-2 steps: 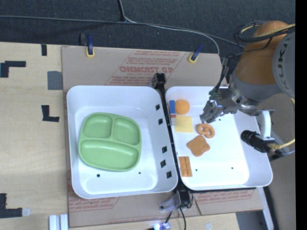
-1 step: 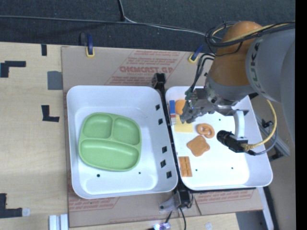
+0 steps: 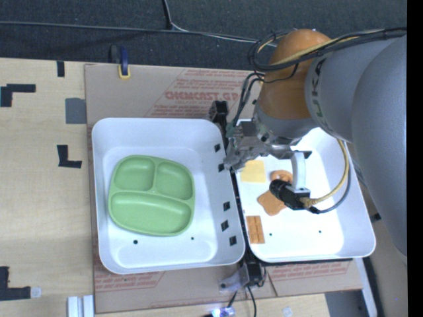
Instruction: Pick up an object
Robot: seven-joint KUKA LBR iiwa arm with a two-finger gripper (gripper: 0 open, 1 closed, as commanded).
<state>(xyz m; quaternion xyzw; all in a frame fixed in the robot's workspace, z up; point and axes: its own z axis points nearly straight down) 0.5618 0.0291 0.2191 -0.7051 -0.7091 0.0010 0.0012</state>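
Orange food piece (image 3: 271, 202) beneath arm (image 3: 310, 91) bent low over right bin (image 3: 344, 243)

Left bin (image 3: 106, 144): green plate (image 3: 152, 195) fills the middle; bare rim strip around it. Right bin (image 3: 350, 243): arm (image 3: 310, 91) covers upper half; lower right floor open.

Looked down on two white bins side by side. Left bin (image 3: 106, 144) held a green divided plate (image 3: 152, 194) near its middle. Right bin (image 3: 350, 240) held a yellow square (image 3: 253, 171), an orange piece (image 3: 270, 203) at its 5 o'clock, and a small orange strip (image 3: 254, 229) toward 6 o'clock. Arm (image 3: 357, 84) reached in from 2 o'clock, gripper (image 3: 239, 152) low at the yellow square's 10 o'clock, beside the bins' shared wall.
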